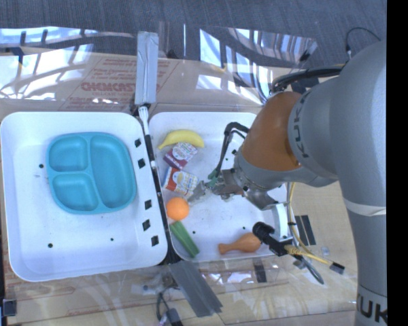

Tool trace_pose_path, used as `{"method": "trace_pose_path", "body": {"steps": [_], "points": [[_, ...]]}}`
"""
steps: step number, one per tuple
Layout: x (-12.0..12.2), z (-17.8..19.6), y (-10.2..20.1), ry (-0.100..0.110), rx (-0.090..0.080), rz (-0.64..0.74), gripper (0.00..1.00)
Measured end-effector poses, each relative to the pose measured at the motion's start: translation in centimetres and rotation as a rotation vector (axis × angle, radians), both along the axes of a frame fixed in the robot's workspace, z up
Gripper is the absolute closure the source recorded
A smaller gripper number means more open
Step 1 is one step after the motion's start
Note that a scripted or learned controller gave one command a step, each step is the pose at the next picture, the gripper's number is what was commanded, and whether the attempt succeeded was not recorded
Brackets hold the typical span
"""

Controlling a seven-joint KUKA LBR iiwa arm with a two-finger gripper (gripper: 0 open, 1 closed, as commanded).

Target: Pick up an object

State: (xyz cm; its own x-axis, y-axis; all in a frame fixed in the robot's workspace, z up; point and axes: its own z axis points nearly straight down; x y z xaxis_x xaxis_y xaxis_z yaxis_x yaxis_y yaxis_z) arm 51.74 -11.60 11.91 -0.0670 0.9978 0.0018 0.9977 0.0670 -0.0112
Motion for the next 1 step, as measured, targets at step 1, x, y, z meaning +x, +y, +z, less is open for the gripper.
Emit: {"method": "trace_pose_path", "body": {"steps": [1], "points": [[1.74, -2.99, 2.27, -0.006, 0.000, 0.070, 0.00]]}}
